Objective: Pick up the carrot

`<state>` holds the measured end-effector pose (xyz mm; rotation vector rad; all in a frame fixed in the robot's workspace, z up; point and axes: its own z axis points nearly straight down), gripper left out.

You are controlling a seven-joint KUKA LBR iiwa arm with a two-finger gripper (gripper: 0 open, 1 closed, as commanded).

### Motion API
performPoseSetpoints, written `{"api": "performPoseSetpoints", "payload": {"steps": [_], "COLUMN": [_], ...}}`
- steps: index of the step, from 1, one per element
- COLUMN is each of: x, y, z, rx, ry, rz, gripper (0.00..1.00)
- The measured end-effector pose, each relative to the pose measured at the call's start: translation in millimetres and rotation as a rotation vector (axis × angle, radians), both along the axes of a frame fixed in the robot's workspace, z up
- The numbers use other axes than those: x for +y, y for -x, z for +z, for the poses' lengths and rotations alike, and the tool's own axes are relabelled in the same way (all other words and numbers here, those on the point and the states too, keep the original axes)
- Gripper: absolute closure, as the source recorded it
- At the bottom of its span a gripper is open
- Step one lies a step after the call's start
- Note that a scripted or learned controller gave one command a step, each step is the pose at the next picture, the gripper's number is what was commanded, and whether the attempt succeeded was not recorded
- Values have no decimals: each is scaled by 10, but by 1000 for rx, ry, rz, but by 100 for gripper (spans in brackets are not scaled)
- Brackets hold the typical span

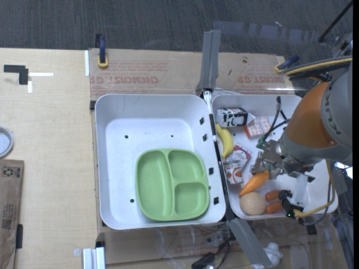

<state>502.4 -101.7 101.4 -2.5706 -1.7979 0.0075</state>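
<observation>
The carrot point(253, 183) is orange and tapered. It lies at a slant in the right bin point(247, 100), near its front, with the thin tip pointing to the lower left. The gripper point(264, 163) hangs at the end of the grey and orange arm point(309, 129), directly over the carrot's thick upper end and touching it or nearly so. The wrist and its cables hide the contact.
Around the carrot lie a beige round item point(252, 204), two small orange-red pieces point(273, 201), a snack packet point(237, 162), a banana point(226, 140), a black-and-white carton point(233, 116) and a red-white packet point(258, 127). A green divided plate point(173, 184) sits in the left bin point(112, 150).
</observation>
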Motion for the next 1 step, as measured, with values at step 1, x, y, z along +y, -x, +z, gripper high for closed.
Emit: {"api": "performPoseSetpoints", "payload": {"steps": [1], "x": [587], "y": [132], "z": [1307], "rx": [-3], "ry": [2], "rz": [147], "gripper": [100]}}
